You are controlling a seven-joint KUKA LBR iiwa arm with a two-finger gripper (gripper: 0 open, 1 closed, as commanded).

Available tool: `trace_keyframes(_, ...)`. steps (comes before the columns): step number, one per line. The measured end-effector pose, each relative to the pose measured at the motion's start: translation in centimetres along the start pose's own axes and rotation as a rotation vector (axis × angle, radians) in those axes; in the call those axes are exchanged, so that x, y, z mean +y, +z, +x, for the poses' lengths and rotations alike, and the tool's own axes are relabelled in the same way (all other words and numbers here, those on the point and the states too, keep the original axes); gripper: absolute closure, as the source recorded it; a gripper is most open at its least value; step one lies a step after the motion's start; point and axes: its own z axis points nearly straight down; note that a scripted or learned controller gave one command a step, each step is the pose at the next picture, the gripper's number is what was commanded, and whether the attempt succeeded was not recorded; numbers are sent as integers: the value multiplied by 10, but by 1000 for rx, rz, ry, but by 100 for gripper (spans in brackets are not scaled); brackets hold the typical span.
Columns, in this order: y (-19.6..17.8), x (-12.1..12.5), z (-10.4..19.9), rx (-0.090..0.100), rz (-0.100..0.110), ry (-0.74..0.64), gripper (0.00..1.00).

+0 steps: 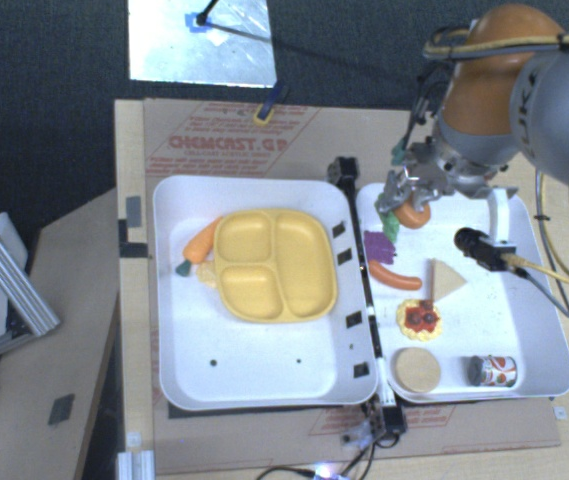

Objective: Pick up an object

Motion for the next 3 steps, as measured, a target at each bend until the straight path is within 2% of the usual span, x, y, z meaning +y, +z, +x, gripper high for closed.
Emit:
trace_keyframes(1,9,-13,53,1,1,-1,100)
trace_keyframes(3,-7,-24,80,0,0,1,100)
